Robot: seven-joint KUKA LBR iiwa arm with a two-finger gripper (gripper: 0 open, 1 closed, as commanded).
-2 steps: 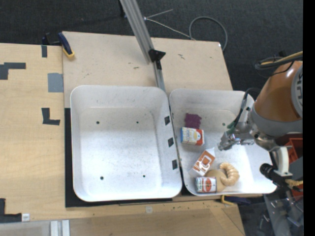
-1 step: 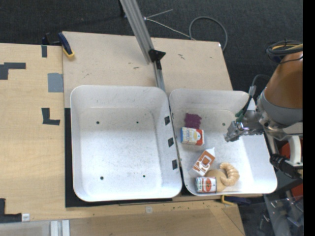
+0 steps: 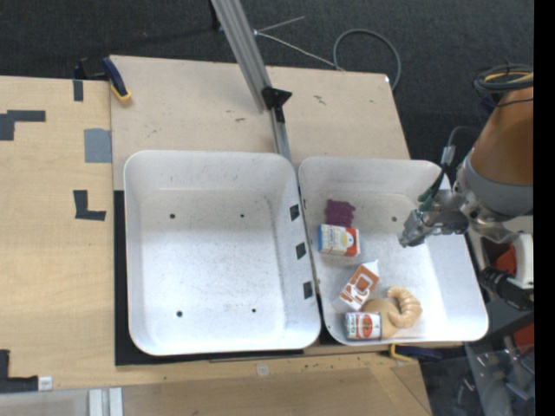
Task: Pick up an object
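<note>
Wooden bench (image 3: 52, 258) carries two white bins (image 3: 212, 250) (image 3: 451, 293) side by side, touching.

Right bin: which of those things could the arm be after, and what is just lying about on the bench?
For the job, in the right bin:
purple item
small carton
orange-and-white packet
tan ring
red can
gripper, above the bin

Lying about:
left bin
blue-and-yellow clamp
cable loop

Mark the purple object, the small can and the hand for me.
purple object (image 3: 340, 211), camera view, middle of its top.
small can (image 3: 363, 325), camera view, middle of its red label.
hand (image 3: 411, 235), camera view, at its fingertips.
</note>
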